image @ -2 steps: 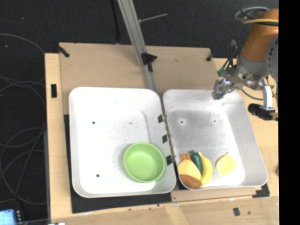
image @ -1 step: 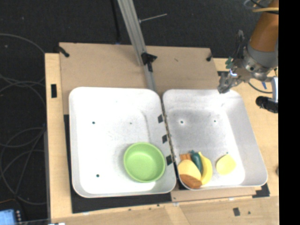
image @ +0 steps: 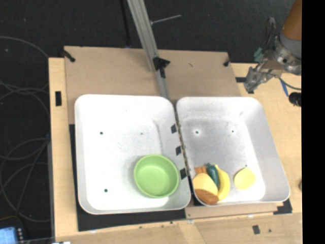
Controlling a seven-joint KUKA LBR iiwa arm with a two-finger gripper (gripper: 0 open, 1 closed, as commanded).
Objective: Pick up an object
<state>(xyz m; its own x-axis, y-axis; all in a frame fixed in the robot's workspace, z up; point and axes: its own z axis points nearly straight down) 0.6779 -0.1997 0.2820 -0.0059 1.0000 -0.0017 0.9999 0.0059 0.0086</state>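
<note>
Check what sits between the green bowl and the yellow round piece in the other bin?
In the camera view: the two bins' meeting walls, then a cluster of toy food (yellow, orange-brown, dark green) between the round green plastic bowl and the small yellow round piece.

Wooden bench [image: 127, 67] with two white bins [image: 117, 121] [image: 228, 121] side by side.

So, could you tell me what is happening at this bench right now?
The grey arm's gripper hangs beyond the far right corner of the right white bin, holding nothing. A round green plastic bowl sits in the left white bin. The right bin holds a bowl of toy fruit and a yellow lemon-like piece. Nothing is picked yet.
</note>
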